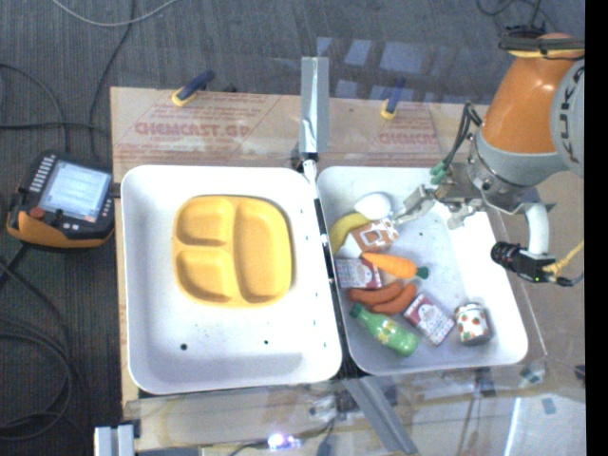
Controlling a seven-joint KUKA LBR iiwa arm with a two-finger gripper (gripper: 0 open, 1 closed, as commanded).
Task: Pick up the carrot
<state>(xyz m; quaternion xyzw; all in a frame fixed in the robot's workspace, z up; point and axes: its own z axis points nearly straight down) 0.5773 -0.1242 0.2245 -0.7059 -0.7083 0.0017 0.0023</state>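
Two white bins side by side on worktop; carrot lying in right bin, crowded between milk carton and sausage. End effector hovering above, apart from carrot, probably for descent; state impossible to tell. Little free room beside carrot, more toward right wall.

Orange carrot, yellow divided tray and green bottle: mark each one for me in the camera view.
Orange carrot (389,265), camera view, middle of its body, right bin.
Yellow divided tray (234,248), camera view, ridge between its compartments, left bin.
Green bottle (389,332), camera view, middle of its body, near the right bin's front.
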